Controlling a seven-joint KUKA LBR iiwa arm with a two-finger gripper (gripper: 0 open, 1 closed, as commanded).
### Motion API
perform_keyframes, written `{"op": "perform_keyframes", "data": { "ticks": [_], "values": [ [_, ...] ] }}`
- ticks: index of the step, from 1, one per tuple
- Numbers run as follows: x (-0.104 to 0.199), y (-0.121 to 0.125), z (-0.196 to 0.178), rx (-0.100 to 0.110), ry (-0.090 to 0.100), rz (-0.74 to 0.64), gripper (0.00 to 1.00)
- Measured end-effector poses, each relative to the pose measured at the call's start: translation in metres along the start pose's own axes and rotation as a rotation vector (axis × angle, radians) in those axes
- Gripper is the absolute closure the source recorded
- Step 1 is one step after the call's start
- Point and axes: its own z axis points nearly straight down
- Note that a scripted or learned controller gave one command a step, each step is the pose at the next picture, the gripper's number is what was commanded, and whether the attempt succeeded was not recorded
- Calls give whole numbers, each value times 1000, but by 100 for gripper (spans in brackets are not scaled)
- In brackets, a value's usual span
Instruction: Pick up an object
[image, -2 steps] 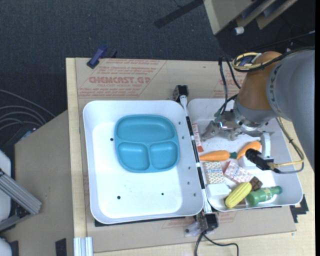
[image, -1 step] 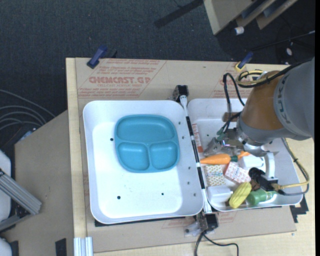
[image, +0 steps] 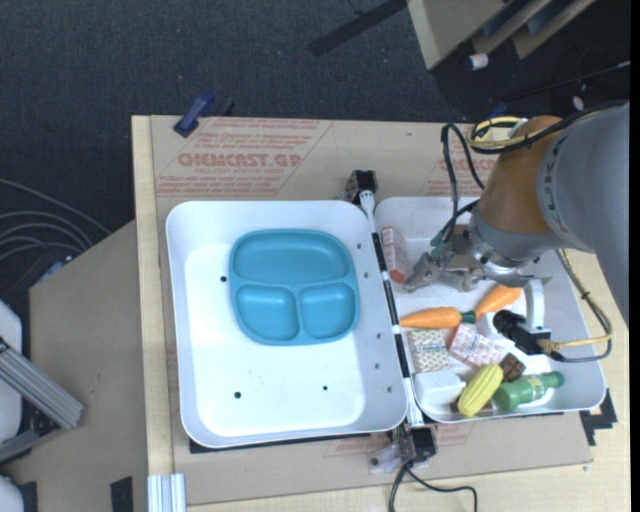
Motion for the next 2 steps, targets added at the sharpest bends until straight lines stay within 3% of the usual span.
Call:
{"op": "perform_keyframes", "data": {
  "ticks": [1,2],
  "values": [
    [-7,72,0,13,3,-2,0],
    [-9,36,1,6,1,0,0]
  ]
}}
